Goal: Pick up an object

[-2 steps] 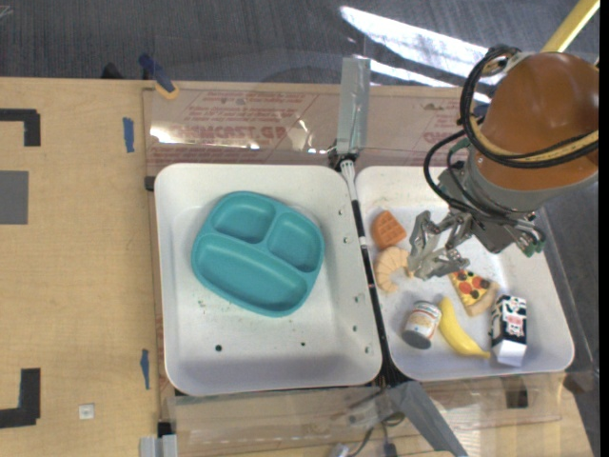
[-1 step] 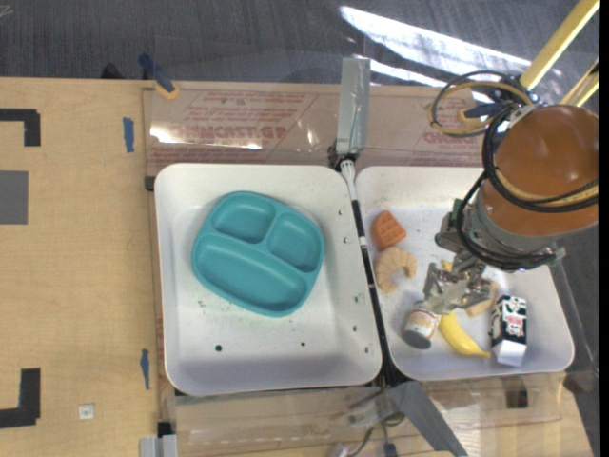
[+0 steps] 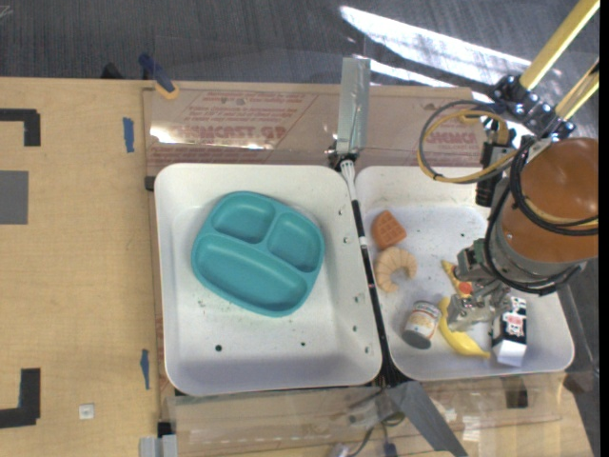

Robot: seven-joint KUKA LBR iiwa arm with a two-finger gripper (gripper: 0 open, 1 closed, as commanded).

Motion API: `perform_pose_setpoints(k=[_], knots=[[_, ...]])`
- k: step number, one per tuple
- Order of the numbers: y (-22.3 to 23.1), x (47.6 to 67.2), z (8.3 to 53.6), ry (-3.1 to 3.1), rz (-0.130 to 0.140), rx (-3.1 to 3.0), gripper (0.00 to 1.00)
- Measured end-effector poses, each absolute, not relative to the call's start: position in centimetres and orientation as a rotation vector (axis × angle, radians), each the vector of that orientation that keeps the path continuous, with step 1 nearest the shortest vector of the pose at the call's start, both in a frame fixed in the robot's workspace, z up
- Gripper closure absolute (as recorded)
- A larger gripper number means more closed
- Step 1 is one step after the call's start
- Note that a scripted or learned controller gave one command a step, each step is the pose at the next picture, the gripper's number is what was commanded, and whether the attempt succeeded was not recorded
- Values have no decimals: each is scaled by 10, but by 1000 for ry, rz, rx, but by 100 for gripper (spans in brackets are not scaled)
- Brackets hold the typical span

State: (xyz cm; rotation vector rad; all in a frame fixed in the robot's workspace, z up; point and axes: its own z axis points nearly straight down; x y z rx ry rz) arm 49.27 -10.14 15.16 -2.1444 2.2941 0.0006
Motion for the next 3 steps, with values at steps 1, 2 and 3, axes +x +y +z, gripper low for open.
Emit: perform_pose_setpoints(k=[1,2,3], knots=[[-41,482,187,2374,-3,-2046,100],[-28,481,185,1998,-3,-2416,100],[3,504,266,1468,-6,-2771,100]])
